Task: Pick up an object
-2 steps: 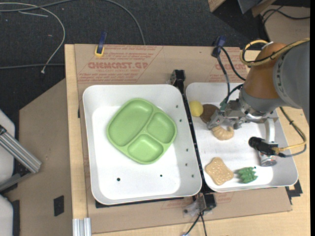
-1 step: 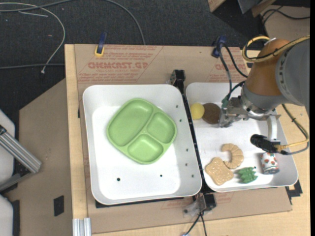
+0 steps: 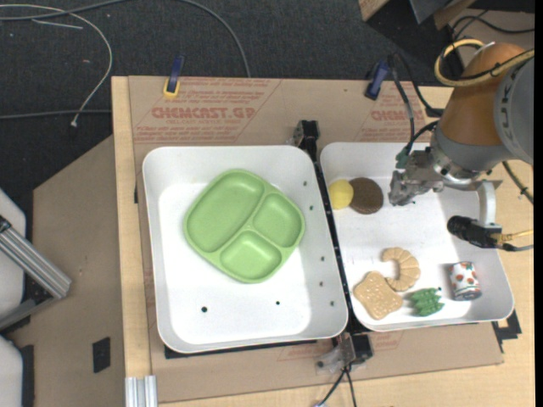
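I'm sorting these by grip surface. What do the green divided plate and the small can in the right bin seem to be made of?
The green divided plate looks like moulded plastic, matte: one even colour, soft rounded compartment edges, little glare. The small can looks metal or plastic with a printed white and red label; it is too small to tell which.

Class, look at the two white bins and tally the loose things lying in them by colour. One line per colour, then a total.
Green: 2, the divided plate and the small leafy piece
Yellow: 1, the round piece
Brown: 1, the disc
Tan: 2, the curved piece and the cracker
White with red spots: 1, the small cup
Total: 7
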Controlling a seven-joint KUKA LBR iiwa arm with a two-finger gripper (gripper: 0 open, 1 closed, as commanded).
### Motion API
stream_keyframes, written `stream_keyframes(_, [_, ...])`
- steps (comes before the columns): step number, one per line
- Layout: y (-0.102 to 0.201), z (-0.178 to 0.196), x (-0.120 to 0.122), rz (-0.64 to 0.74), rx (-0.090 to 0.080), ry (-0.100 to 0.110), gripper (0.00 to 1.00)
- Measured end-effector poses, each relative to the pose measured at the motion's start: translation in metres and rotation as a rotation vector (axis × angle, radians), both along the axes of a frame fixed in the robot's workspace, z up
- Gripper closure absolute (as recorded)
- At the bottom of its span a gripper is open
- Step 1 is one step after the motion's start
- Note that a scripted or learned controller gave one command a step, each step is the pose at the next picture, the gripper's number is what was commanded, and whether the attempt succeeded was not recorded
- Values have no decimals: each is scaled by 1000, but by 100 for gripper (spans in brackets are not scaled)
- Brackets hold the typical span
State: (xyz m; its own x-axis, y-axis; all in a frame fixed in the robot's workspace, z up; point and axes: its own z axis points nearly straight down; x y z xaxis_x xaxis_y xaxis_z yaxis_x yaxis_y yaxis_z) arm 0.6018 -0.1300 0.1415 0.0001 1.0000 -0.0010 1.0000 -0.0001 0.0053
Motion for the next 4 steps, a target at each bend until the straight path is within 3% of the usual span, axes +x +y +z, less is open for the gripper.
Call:
stream_keyframes(1, [-7, 51, -5, -1, 0, 0, 100])
stream_keyframes(2, [-7, 75, -4, 1, 0, 1, 100])
stream_keyframes(4, [87, 77, -20, 5, 4, 8, 100])
